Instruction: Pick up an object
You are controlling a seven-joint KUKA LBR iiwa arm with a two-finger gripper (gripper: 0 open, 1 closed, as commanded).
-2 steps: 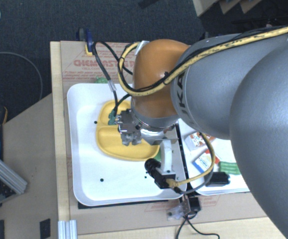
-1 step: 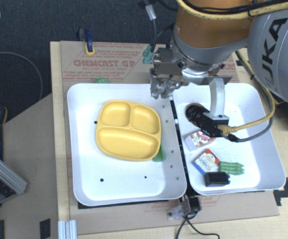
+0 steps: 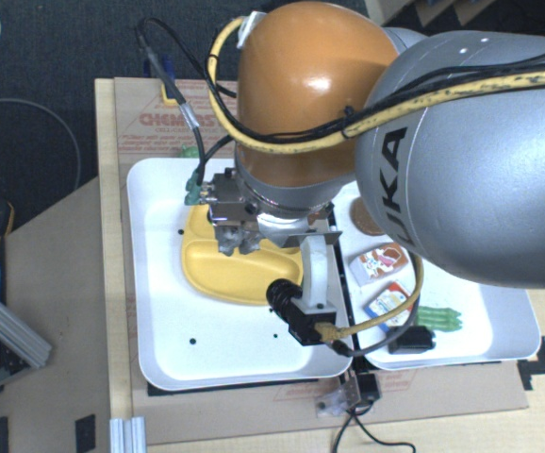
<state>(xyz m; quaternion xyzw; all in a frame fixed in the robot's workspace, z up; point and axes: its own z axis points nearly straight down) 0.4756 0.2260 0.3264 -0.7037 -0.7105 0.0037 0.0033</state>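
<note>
A yellow, rounded, banana-like object (image 3: 230, 274) lies in the left white bin (image 3: 206, 347), toward its middle. My gripper (image 3: 235, 239) hangs straight down over the yellow object's upper edge and looks to be at or very near its surface. The big orange wrist band and grey arm hide much of the gripper and the back of this bin.
The right bin (image 3: 513, 333) holds a red-and-white packet (image 3: 378, 262), a smaller packet (image 3: 388, 302), a green item (image 3: 439, 319), a black item (image 3: 411, 340) and a brown round piece (image 3: 365, 221). A black camera mount (image 3: 296, 314) hangs beside the gripper, near the divider.
</note>
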